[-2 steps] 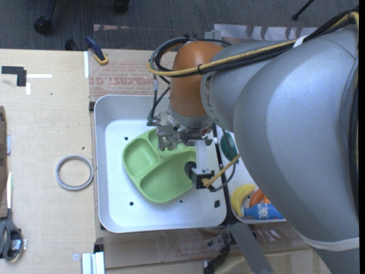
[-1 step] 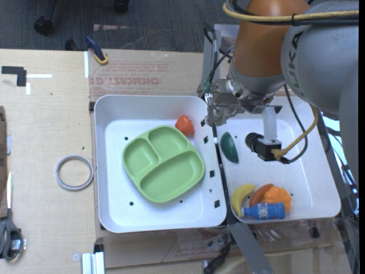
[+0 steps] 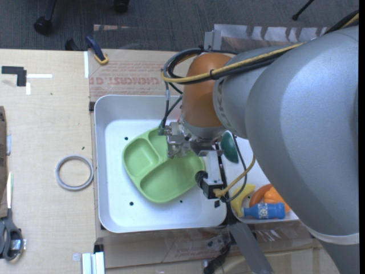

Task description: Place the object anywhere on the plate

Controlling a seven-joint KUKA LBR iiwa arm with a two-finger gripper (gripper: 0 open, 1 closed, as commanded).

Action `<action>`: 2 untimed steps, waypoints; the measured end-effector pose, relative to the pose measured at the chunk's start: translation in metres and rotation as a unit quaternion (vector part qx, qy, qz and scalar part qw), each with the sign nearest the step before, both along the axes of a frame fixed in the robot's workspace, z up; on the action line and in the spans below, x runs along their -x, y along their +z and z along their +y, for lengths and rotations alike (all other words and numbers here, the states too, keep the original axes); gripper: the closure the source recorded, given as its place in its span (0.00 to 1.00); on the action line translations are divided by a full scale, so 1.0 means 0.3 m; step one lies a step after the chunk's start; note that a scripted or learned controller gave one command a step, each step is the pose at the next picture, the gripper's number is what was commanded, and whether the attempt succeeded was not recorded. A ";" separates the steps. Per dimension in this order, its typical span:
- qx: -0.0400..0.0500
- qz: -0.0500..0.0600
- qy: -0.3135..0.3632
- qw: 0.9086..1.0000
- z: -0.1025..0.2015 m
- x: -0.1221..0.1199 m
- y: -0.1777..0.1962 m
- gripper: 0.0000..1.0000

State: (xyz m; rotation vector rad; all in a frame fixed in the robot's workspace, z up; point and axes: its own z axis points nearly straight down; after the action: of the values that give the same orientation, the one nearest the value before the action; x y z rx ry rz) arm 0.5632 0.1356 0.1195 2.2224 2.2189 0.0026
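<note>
Green plate (image 3: 155, 181), split into compartments, lies flat in the white bin (image 3: 106, 153), with its largest compartment toward the bin's near edge and two smaller ones behind it. The tool (image 3: 175, 144) hangs over the plate's right rear part, under the arm's orange band (image 3: 199, 90); its housing hides the tip, so I cannot tell whether it is spread or pressed together, nor whether it carries anything. No loose object can be seen lying on the bare parts of the plate.

To the right of the plate, past the bin wall, the second bin (image 3: 248, 153) holds a dark green object (image 3: 230, 147) close beside the tool's cables, and further toward the near edge a blue bottle (image 3: 263, 211) lying on its side, with an orange piece (image 3: 269, 196) and a yellow piece (image 3: 242, 196) just behind it.

To the left of the plate, outside the bin, a pale tape ring (image 3: 74, 172) rests on the desk (image 3: 45, 130), and scissors (image 3: 9, 237) lie further left, at the picture's edge
</note>
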 end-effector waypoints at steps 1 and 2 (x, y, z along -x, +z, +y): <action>0.002 0.002 -0.001 1.000 -0.343 -0.131 0.239 1.00; 0.002 -0.002 -0.001 1.000 -0.113 -0.119 -0.087 1.00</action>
State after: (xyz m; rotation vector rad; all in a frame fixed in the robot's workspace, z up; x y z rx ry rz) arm 0.5989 0.1016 0.0935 2.2211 2.2140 0.0029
